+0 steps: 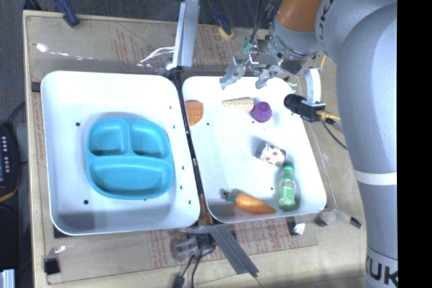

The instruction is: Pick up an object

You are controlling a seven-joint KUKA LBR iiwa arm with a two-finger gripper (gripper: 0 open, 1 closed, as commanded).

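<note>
Objects for picking lie scattered in the right bin [206, 145], apparently left loose so the arm can choose any. Largest on the bench is the arm [358, 44], reaching in from the right and bent over that bin's far edge. The left bin [54, 145] bears a blue tray [129, 157] with three compartments. In the right bin, a carrot [253, 203] lies along the near wall, with a green bottle [287, 187] just beside its tip and a small spotted box [271, 154] above that. A beige stick [237, 103] and a purple ball [262, 111] sit near the far wall; an orange piece [194, 111] rests against the left wall. The gripper [246, 74] hovers above the far rim, fingers spread apart and holding nothing, nearest to the stick, likely the next target.
</note>
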